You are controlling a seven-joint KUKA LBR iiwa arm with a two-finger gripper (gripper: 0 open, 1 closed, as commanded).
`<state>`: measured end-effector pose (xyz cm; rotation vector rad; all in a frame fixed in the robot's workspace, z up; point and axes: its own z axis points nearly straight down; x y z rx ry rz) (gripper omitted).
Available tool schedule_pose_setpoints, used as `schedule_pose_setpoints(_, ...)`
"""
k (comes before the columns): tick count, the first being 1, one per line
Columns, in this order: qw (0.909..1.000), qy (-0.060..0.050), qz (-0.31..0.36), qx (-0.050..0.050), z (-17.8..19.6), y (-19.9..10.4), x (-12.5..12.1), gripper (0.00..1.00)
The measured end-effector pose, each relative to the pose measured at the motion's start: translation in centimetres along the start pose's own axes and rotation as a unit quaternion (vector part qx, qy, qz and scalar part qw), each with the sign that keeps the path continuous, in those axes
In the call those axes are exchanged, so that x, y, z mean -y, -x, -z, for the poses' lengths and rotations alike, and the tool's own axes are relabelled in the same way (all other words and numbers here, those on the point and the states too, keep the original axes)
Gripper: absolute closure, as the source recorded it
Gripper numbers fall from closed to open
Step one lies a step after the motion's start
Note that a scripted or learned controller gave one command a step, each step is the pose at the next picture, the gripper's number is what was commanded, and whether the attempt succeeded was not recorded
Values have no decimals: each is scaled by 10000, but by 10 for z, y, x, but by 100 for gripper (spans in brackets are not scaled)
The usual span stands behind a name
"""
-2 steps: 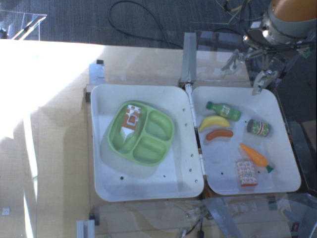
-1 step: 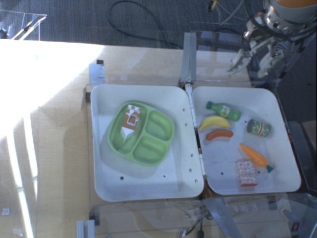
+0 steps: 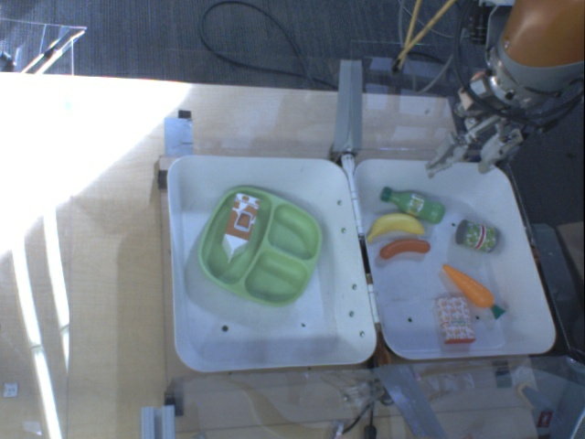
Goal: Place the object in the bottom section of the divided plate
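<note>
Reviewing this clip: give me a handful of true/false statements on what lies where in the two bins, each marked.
1. The green divided plate sits in the left bin. True.
2. A carton lies on the plate. True.
3. The banana lies in the left bin. False: it is in the right bin, just above the sausage.
4. The gripper is down among the carrot and can. False: it is at the right bin's far edge.
5. The green bottle stands upright. False: it lies on its side.
</note>
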<state>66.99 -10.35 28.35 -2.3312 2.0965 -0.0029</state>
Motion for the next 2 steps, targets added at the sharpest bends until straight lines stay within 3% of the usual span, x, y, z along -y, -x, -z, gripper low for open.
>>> schedule_pose_setpoints(1,9561,-13,2931,-2,75,13,2,0)
schedule_pose_setpoints(2,8772,-9,4801,-16,66,-53,-5,0)
